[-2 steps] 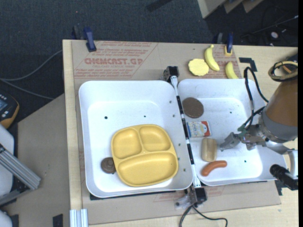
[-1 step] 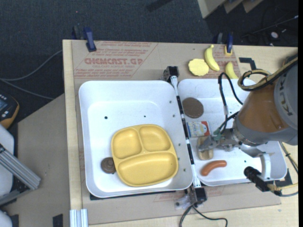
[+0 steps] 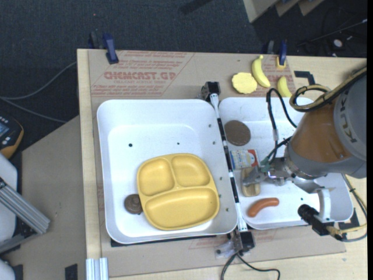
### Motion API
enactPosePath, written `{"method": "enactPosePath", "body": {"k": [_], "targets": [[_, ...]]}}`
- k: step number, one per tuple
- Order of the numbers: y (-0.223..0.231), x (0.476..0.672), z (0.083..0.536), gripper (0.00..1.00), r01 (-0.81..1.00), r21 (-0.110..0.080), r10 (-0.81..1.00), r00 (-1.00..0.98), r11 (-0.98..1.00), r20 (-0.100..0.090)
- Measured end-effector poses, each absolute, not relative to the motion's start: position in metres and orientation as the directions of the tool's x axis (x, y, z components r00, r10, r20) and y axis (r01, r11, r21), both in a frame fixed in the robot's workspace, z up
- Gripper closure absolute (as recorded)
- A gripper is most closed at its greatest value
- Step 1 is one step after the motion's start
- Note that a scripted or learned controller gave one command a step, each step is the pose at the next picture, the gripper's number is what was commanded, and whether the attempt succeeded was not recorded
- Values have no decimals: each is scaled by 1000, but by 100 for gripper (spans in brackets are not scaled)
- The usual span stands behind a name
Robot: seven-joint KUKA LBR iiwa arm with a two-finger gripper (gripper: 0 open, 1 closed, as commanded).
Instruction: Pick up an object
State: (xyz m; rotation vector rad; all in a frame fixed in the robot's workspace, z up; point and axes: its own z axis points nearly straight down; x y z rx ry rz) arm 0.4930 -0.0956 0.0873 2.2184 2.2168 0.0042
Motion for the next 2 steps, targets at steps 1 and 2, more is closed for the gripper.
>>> {"method": "enactPosePath", "body": {"k": [1, 2], "targets": [[-95, 550, 87, 0, 1000, 9, 1000, -3, 3, -2], [-96, 565, 87, 0, 1000, 6, 1000, -2, 2, -1]]}}
